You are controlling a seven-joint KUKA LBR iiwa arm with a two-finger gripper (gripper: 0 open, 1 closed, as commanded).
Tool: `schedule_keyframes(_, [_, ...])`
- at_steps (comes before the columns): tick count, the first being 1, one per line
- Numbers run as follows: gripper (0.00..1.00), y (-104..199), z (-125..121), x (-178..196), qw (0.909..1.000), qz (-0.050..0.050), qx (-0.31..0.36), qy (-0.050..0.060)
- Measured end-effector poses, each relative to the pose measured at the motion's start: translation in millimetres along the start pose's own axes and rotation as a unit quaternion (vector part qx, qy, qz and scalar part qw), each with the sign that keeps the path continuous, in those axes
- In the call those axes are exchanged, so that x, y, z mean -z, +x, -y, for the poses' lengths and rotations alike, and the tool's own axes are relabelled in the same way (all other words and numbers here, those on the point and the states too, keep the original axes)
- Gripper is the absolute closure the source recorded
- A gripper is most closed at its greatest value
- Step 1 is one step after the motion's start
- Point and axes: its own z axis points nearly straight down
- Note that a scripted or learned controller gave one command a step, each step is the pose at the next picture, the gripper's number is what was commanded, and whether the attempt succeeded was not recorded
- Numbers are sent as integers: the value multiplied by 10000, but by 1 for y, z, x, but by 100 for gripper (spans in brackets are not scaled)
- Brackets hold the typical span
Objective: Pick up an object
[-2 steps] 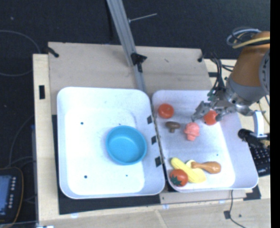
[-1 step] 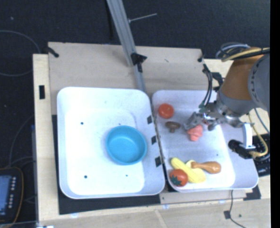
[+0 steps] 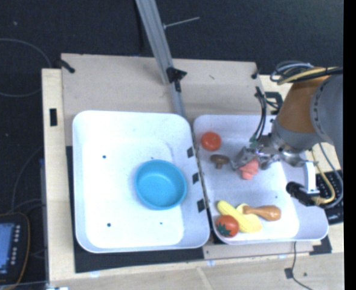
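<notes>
At the right bin's (image 3: 304, 225) near edge lie a tomato (image 3: 227, 226), a banana (image 3: 240, 217) and a gourd (image 3: 263, 212). Further back, the jaws (image 3: 246, 159) hover at the pink object (image 3: 249, 171); you cannot confirm their opening. No object is lifted yet.

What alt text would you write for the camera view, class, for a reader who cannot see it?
A grey robot arm's gripper hangs low over a pink object in the right white bin, among an orange ball, tomato, banana and brown pieces. The left bin holds a blue bowl.
</notes>
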Motion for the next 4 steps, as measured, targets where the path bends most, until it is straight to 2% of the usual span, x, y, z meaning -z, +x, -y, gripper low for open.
schedule_keyframes(1, [100, -1, -3, 15, 10000, -1, -17, -50])
schedule_keyframes(3, [100, -5, -12, 146, 10000, -12, 72, -65])
schedule_keyframes(4, [100, -6, -13, 144, 10000, -6, 83, -31])
